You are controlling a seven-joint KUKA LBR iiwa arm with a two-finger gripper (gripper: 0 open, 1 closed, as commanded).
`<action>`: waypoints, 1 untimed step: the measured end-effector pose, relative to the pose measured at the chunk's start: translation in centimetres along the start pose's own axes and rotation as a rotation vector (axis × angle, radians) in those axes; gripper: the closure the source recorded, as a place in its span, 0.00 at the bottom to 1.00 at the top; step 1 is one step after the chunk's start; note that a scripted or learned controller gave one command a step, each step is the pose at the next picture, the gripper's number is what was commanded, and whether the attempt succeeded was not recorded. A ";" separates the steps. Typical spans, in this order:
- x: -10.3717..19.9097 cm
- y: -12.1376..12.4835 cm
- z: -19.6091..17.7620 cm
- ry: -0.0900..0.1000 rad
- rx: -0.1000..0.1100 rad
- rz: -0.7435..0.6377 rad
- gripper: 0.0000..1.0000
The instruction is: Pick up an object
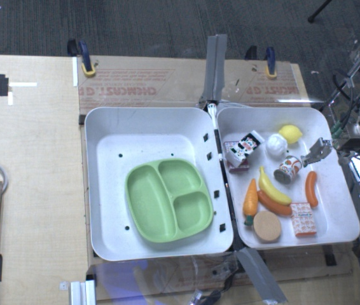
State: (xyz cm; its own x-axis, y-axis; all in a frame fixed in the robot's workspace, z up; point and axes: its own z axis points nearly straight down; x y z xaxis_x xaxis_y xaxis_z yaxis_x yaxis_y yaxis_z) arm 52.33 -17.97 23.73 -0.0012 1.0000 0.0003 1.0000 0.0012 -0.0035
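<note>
Gripper (318, 150) at 3 o'clock of right bin (339, 230), low over the toys, fingers spread, pinching nothing. Small can (287, 168) lies just at its 8 o'clock. Banana (272, 187), carrot (250, 197), sausage (311, 189), lemon (290, 133) nearby. Left bin (100, 189) holds green divided plate (169, 199).

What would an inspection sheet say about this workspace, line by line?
Surface: light wooden bench bearing two shallow white bins, left bin, right bin.
Job's things: right bin holds yellow plastic banana, orange carrot, yellow lemon, small printed can, red sausage, orange box.
Clutter: green divided plate in left bin.
End effector: above right bin beside the can.
Cables: nothing seen.
Surroundings: dark floor.
</note>
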 end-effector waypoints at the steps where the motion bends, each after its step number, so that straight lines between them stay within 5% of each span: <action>1: 0.0 3.3 13.8 0.000 -0.001 -0.063 0.00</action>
State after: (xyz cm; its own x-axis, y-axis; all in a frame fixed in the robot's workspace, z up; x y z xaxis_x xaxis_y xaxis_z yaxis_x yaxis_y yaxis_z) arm 55.58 -18.01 9.95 -0.0640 0.9980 0.0008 0.9979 0.0640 -0.0026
